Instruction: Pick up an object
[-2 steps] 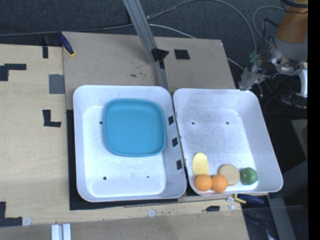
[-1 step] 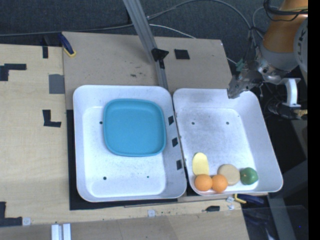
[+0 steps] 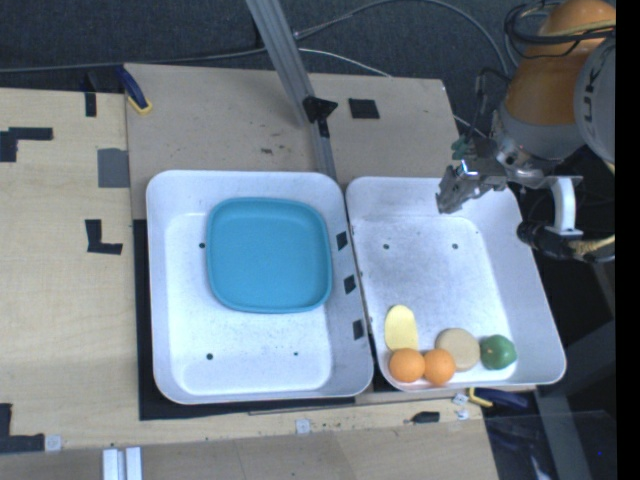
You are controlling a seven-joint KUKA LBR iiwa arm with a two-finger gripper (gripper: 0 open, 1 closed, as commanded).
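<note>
Gripper (image 3: 450, 196) over right bin's (image 3: 520, 268) far edge, nothing visibly held, closure: cannot tell. Pale yellow piece (image 3: 401, 327), long axis near-to-far, lies at near edge beside two orange balls (image 3: 406, 365), tan lump (image 3: 458, 345), green ball (image 3: 497, 350).

I see my gripper (image 3: 452, 196) above the far edge of the right bin (image 3: 520, 268), nothing between its fingers, well apart from the objects. Those sit along the bin's near wall: a yellow piece (image 3: 401, 326), two oranges (image 3: 406, 365) (image 3: 439, 367) touching each other, a tan ball (image 3: 459, 346) and a green ball (image 3: 497, 350). The left bin (image 3: 170, 298) holds a blue plate (image 3: 268, 254), lying flat.
</note>
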